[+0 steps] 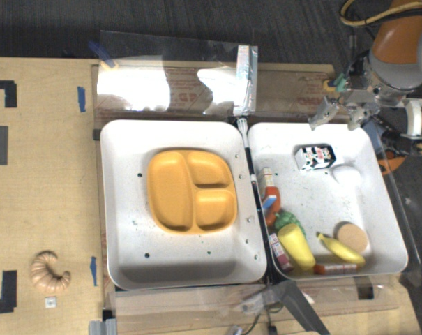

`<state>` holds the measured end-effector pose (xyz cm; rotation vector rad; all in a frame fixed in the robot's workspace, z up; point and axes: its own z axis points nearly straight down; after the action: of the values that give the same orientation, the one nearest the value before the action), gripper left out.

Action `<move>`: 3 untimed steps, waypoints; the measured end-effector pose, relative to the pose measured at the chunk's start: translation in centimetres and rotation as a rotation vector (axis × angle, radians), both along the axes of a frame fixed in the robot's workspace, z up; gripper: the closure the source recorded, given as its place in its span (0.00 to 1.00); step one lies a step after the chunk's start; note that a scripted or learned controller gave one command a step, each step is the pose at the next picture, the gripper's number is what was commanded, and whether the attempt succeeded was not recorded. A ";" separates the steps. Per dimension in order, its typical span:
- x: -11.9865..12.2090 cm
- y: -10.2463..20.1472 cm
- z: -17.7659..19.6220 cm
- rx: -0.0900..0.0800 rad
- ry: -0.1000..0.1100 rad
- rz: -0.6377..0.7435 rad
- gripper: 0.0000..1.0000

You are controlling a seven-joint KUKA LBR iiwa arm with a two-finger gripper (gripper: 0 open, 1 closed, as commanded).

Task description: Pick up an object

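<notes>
Nearest the camera, on the bench left of the bins, lies a croissant (pixel 50 271). Along the front of the right bin (pixel 385 187) sit a yellow bottle (pixel 296 247), a banana (pixel 342 249) and a round cookie (pixel 352 237), close together. The left bin (pixel 120 187) holds a yellow divided plate (pixel 192 190). Farther back in the right bin lies a small black-and-white box (pixel 315 157). Beyond it, over the bin's far rim, hangs the gripper (pixel 342 114), spread wide and gripping nothing.
</notes>
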<state>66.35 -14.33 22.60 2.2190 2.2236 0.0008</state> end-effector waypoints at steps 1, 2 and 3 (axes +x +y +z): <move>-5.3 -5.0 -12.9 -0.002 -0.007 0.086 0.00; -15.8 -7.1 -6.7 -0.003 -0.004 0.135 0.00; -18.2 -4.8 -13.9 -0.003 -0.006 0.188 0.00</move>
<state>48.17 -19.16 8.71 1.9959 2.4176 0.0051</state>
